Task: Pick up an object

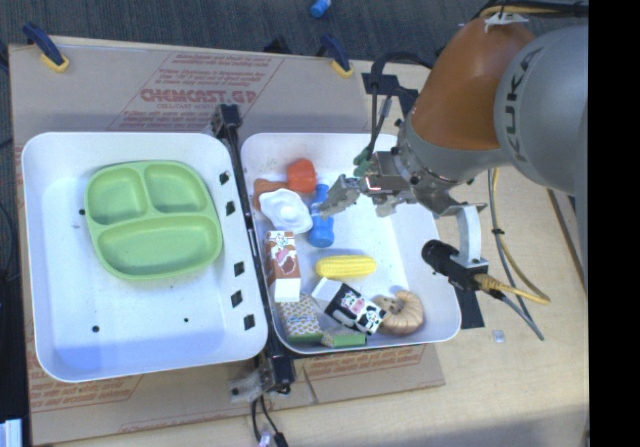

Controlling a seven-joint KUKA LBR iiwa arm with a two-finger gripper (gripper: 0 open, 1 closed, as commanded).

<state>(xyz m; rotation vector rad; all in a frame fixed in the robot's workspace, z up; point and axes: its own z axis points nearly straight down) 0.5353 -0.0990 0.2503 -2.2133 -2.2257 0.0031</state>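
Toys (pixel 346 266) crowd right white bin (pixel 437 280).

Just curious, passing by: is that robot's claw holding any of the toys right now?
End effector: over the right bin, near the blue toy; grip cannot be told.

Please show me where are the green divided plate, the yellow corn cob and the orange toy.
green divided plate (pixel 152 220), camera view, centre ridge
yellow corn cob (pixel 346 265), camera view, middle
orange toy (pixel 301 175), camera view, top
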